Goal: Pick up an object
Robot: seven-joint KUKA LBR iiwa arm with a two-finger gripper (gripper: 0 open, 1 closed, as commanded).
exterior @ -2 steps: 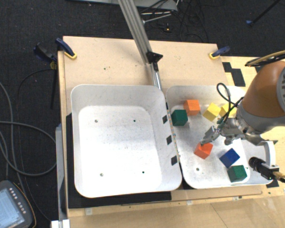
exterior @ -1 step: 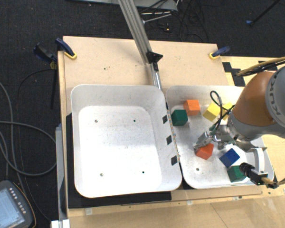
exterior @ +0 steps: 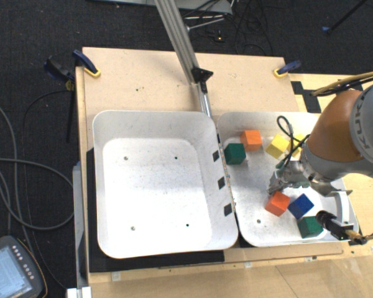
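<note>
The right bin holds several small blocks: an orange one, a dark green one, a yellow one, a red-orange one, a blue one and a green one. My gripper hangs low over the bin's right half, directly above the red-orange block and just left of the blue one. The wrist hides the fingertips.
The left bin lies beside the right one, sharing a middle wall. A metal pole slants in from the top towards the bins. Clamps sit at the board's back corners. Cables lie on the floor to the left.
</note>
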